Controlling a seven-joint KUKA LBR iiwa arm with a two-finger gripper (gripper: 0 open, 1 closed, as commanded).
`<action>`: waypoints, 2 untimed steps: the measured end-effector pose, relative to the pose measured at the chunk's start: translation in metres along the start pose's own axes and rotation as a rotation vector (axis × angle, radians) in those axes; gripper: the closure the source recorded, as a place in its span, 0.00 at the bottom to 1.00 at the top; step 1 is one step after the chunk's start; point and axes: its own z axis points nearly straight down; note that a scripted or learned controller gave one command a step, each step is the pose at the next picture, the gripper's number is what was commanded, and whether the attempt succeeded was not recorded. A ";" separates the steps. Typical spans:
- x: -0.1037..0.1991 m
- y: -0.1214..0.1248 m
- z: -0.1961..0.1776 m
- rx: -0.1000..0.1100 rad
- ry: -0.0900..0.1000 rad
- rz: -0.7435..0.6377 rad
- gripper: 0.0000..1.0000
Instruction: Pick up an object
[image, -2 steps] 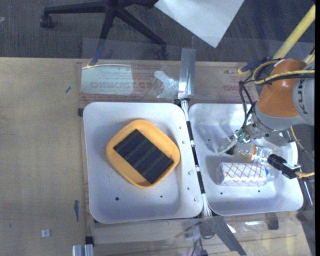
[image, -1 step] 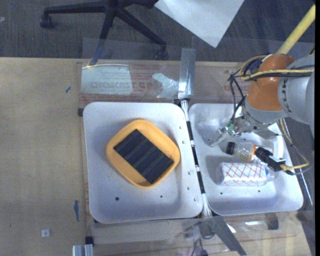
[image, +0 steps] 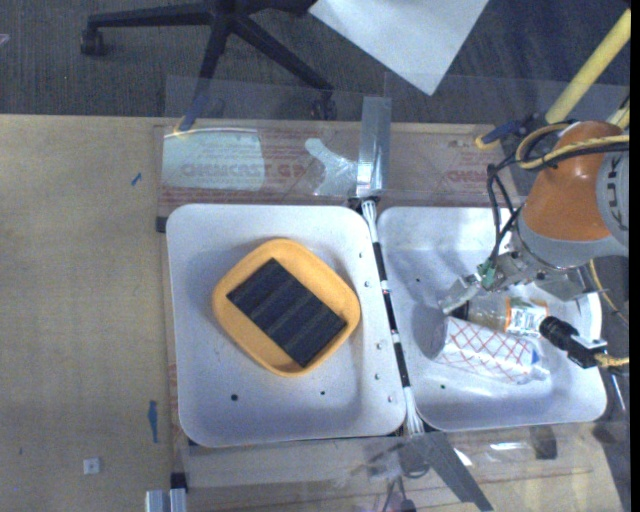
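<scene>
Red-checked packet (image: 492, 352), just below claw (image: 472, 293)

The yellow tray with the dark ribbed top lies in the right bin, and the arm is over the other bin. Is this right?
Not quite. The camera view shows the yellow tray in the left bin; the arm is over the right bin, above a red-and-white packet.

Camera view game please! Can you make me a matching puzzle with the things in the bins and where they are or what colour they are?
Things:
1. yellow tray
2. bottle
3. red-and-white wrapper
4. arm band

Clues:
A. orange
B. lies in the left bin, with a dark ribbed middle
C. criss-cross pattern, in the right bin
D. lies on its side next to the gripper

Pairs: 1-B, 2-D, 3-C, 4-A
</scene>
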 end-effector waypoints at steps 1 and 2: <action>-0.038 0.048 0.036 -0.004 -0.004 0.166 0.00; -0.038 0.049 0.036 -0.004 -0.004 0.166 0.00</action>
